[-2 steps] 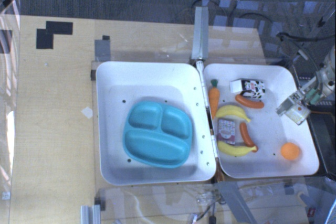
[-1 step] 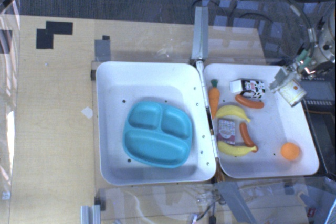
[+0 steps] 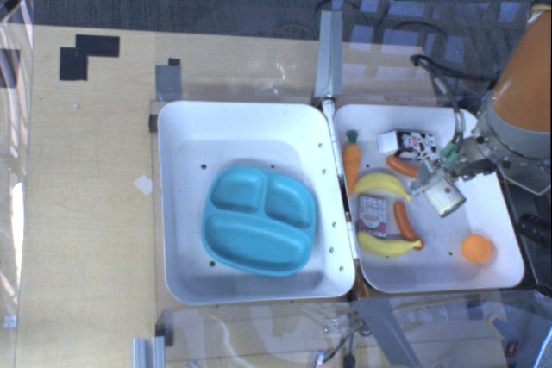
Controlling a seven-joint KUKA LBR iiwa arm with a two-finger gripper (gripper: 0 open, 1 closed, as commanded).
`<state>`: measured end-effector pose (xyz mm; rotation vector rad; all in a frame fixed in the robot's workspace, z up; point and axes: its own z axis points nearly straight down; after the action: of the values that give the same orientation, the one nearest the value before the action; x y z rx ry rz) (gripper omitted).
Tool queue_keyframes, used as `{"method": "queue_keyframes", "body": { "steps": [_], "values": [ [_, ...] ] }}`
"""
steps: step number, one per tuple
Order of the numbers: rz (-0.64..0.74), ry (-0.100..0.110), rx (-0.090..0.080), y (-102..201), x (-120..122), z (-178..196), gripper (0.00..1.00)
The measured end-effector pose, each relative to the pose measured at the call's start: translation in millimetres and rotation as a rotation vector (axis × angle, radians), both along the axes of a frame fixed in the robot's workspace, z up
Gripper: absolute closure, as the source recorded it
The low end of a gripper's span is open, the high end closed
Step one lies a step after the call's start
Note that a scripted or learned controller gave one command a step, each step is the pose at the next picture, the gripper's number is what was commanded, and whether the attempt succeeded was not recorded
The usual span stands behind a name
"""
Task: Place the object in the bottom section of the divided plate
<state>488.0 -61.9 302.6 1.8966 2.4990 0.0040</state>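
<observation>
The table [image 3: 95, 185] is pale, smooth wood-grain board, set on dark ribbed carpet, and it carries two shallow white plastic bins with rounded corners, side by side. The left bin [image 3: 172, 185], well to the left of the end effector, holds one glossy turquoise divided plate [image 3: 259, 220] with three sections, two small ones at the top and one long one at the bottom, all bare. The grey arm [image 3: 517, 134] with its orange band reaches over the right bin [image 3: 509, 263], and the end effector [image 3: 435, 185] hangs above that bin's middle; whether it is clenched or released cannot be told. Just left of it lie two curved yellow bananas [image 3: 384, 184], with a small printed packet [image 3: 373, 214] between them and a red sausage [image 3: 404, 221] beside them. One carrot [image 3: 351, 164] lies further left by the bin wall. One round orange fruit [image 3: 477, 249] sits below and right of the end effector, and a small black-and-white box [image 3: 404, 140] above and left.
</observation>
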Motion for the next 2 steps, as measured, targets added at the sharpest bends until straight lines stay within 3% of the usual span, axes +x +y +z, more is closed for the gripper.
{"method": "queue_keyframes", "body": {
  "steps": [1, 2],
  "values": [
    [0.452, -0.005, -0.004, -23, 54, 49, 1.0],
    [0.467, -0.006, -0.006, -57, 0, 129, 1.0]
  ]
}}
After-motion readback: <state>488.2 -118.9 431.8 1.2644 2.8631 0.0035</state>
